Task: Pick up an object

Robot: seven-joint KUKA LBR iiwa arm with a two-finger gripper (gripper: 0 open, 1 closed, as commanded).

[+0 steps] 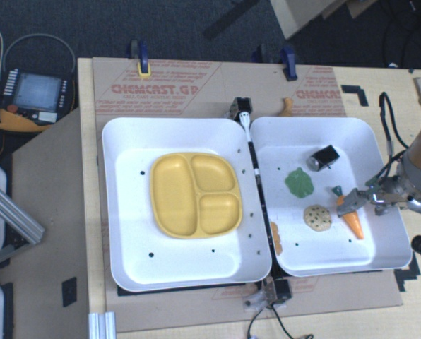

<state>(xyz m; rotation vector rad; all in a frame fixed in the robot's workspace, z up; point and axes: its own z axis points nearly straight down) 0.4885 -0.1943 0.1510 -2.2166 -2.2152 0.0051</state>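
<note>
In the right bin [295,256] lie several small items. An orange toy carrot [353,223] lies near the bin's right side, with a round speckled cookie [317,218] to its left. A green leafy piece [299,183] sits above the cookie, and a black and silver block [324,157] lies farther back. My gripper [368,198] reaches in from the right edge, low over the bin, just above and to the right of the carrot's upper end. Nothing shows between its tips.
The left bin [126,260] holds a yellow divided plate [195,193]. A small orange strip [275,237] lies at the seam between the bins. Clamps [143,56] and cables sit along the bench's back edge, and a black cable [388,129] hangs beside the arm.
</note>
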